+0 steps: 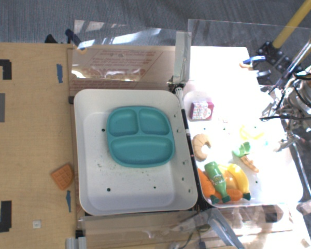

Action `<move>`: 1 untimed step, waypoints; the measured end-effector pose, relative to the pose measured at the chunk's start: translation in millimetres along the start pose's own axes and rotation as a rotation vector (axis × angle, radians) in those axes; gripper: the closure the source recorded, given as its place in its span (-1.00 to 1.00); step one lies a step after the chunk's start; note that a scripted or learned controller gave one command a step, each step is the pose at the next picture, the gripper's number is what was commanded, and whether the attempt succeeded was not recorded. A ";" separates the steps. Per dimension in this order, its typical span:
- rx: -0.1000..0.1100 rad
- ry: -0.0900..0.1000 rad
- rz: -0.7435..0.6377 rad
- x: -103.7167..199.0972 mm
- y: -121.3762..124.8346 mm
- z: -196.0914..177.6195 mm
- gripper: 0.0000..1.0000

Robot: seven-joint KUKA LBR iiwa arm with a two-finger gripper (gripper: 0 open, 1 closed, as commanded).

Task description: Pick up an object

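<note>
The right bin (pixel 225 66) holds several small objects under bright glare. A pink box (pixel 201 110) stands near its left wall. A tan croissant (pixel 200 146) lies below it. A green bottle (pixel 216 179) rests on yellow (pixel 237 178) and orange (pixel 206 185) toy foods in the near corner. A small green piece (pixel 242 150) and a pale yellow piece (pixel 251 134) lie mid-bin. My gripper (pixel 286 113) is a dark tangle of parts and cables at the bin's right side, above and right of these objects, with nothing seen in it.
The left bin (pixel 90 185) holds a teal divided plate (pixel 140 136). A divider wall (pixel 185 134) separates the bins. An orange waffle-like piece (pixel 62 176) lies on the cardboard (pixel 26 139) to the left. A yellow pole (pixel 295 17) slants at the top right.
</note>
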State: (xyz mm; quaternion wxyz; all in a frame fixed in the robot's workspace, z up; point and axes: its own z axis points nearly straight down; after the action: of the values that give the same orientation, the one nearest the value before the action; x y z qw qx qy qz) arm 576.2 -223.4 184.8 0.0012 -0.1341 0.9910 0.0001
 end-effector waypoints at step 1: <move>0.003 -0.004 -0.132 64.9 17.3 93.5 -1.00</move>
State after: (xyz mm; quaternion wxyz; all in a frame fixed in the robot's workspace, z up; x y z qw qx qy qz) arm 509.2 -223.8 91.2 0.0034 -0.1993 0.9799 -0.0014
